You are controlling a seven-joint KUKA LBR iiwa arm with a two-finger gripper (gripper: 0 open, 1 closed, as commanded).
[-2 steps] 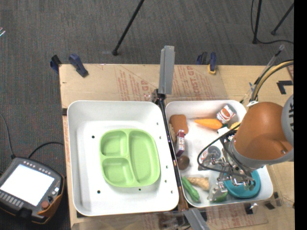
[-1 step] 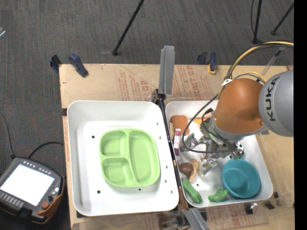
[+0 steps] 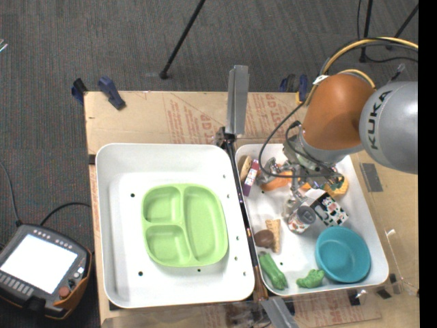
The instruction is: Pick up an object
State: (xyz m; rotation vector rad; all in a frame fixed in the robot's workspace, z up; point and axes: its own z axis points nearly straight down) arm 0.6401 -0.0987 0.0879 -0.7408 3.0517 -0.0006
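Whether fingers of the gripper are spread, I cannot tell; crowded toys surround them, a black-and-white spotted cube just beside, teal bowl below, bin wall leftward

My gripper is low in the right bin, wrist under the orange band. A blue bowl sits near it toward the front right. A brown item lies just to its left; green toys beyond. A green tray occupies the left bin, well apart.
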